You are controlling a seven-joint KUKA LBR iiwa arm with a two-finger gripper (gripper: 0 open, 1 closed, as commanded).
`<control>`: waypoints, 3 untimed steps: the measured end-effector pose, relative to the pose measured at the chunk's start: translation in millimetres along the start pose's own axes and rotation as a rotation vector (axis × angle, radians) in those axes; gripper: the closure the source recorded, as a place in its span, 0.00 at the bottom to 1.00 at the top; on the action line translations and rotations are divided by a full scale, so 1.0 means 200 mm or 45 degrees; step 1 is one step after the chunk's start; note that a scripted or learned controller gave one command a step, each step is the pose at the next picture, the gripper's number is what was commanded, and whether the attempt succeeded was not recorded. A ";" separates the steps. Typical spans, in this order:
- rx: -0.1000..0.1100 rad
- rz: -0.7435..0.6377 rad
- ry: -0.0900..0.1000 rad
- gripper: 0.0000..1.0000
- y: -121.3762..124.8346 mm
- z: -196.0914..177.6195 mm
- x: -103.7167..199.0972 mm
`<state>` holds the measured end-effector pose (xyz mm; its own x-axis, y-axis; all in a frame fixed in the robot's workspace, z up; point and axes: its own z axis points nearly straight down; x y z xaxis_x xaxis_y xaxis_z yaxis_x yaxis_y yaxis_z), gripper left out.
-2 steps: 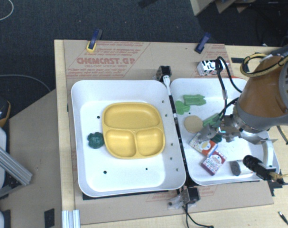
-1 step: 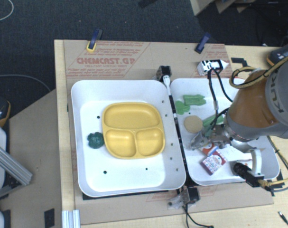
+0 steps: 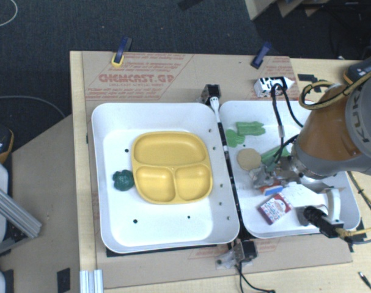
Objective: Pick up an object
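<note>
The right bin holds several small things. A flat green piece lies at its far left, with a darker green piece beside it. A tan round object sits just in front of those. Near the front lies a red-and-white packet, with a white piece to its right. My gripper is down low in this bin, between the tan round object and the packet. Another green piece shows partly under my wrist. I see nothing clearly between the fingers.
The left bin carries a yellow divided plate in its middle and a dark green lump to the plate's left. A ridge where the bin walls meet separates the two bins. Clamps and cables line the bench's far edge.
</note>
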<state>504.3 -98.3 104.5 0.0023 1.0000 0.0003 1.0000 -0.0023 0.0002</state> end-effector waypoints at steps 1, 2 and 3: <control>-0.009 -0.004 -0.003 1.00 0.04 -0.31 -0.01; -0.010 -0.005 -0.003 1.00 0.05 -0.57 -0.01; 0.002 -0.009 0.002 1.00 0.07 -0.54 0.24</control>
<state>519.2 -49.6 212.1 -0.0050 1.0000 0.0021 1.0000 0.0050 -0.0014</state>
